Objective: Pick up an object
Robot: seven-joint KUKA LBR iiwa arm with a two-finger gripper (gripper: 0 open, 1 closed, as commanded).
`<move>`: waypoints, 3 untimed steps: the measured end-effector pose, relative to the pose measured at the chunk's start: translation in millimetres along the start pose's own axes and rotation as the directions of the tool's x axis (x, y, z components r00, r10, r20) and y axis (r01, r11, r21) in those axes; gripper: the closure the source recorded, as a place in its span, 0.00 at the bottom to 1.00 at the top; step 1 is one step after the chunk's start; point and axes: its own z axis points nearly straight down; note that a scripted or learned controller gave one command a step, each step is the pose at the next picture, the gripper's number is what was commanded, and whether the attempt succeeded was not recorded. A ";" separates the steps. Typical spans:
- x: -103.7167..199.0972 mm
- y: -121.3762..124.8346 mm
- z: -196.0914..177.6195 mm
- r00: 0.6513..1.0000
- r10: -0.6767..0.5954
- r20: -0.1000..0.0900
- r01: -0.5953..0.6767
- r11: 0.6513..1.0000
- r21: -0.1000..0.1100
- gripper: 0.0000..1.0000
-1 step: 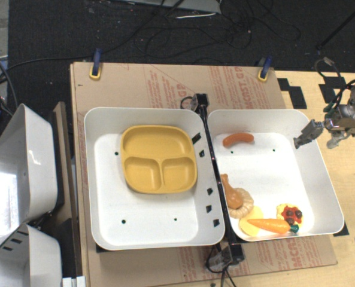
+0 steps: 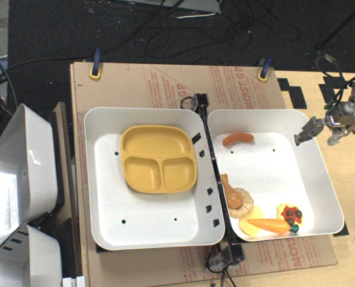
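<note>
My gripper (image 2: 321, 133) hangs over the right bin's (image 2: 321, 172) upper right rim, open, with nothing between its fingers (image 2: 307, 131). Inside that bin lie an orange sausage (image 2: 238, 139) near the top left, a tan chicken drumstick (image 2: 236, 197) along the left wall, and an orange carrot (image 2: 268, 225) on a yellow slice (image 2: 251, 218) at the bottom. A small red and yellow food piece (image 2: 290, 213) rests by the carrot's right end. The sausage sits well to the left of the gripper.
The left bin (image 2: 105, 214) holds a yellow divided plate (image 2: 159, 159). A black divider with clips (image 2: 210, 172) runs between the bins. Both bins sit on a cardboard sheet (image 2: 165, 82). White containers (image 2: 18, 172) stand at the far left.
</note>
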 end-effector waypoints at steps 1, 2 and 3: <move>-8.3 -4.9 49.3 1.000 0.003 -0.001 -0.003 1.000 0.003 0.00; -12.6 -4.1 93.2 1.000 0.003 -0.001 -0.003 1.000 0.003 0.00; -10.2 -9.4 155.9 1.000 0.003 -0.002 -0.003 1.000 0.005 0.00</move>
